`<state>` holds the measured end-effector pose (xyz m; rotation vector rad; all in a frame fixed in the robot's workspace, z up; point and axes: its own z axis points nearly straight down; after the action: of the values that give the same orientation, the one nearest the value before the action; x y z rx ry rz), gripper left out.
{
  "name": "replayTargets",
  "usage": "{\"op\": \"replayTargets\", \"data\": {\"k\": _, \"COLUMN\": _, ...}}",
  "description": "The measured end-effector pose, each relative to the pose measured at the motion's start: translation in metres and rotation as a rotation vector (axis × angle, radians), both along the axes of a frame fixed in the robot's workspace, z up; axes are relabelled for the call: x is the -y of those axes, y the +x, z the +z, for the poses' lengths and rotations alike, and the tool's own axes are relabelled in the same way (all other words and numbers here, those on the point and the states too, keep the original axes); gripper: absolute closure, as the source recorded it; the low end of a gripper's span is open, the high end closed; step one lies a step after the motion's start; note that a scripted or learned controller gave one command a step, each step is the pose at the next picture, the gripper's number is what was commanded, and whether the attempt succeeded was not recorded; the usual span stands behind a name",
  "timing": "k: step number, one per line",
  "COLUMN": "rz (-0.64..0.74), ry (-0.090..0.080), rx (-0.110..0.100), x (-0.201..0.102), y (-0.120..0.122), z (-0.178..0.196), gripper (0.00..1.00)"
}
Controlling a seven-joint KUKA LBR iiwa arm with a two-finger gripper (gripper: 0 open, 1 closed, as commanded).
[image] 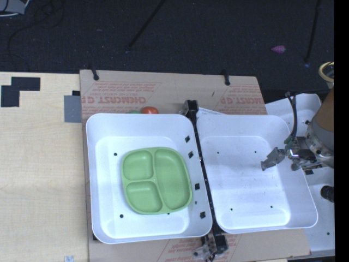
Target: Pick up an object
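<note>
A light green divided plate (156, 179) with three compartments lies flat in the middle of the left white bin (103, 146). My gripper (271, 160) hangs over the right side of the right white bin (245, 212), near its right wall, well apart from the plate. The arm's wrist (313, 152) comes in from the right edge. Nothing shows in the gripper.
A small red-orange object (149, 111) and a bit of green (133, 112) sit just behind the left bin's far rim on the cardboard (163, 91). A black divider (199, 168) runs between the bins. Pale bench surface (38, 173) stretches to the left.
</note>
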<state>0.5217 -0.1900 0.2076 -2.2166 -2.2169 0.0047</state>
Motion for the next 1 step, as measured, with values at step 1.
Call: {"op": "replayTargets", "data": {"k": 1, "rz": 0.000, "ry": 0.001, "rx": -0.002, "x": -0.0001, "y": -0.0056, "z": -0.0637, "gripper": 0.00}}
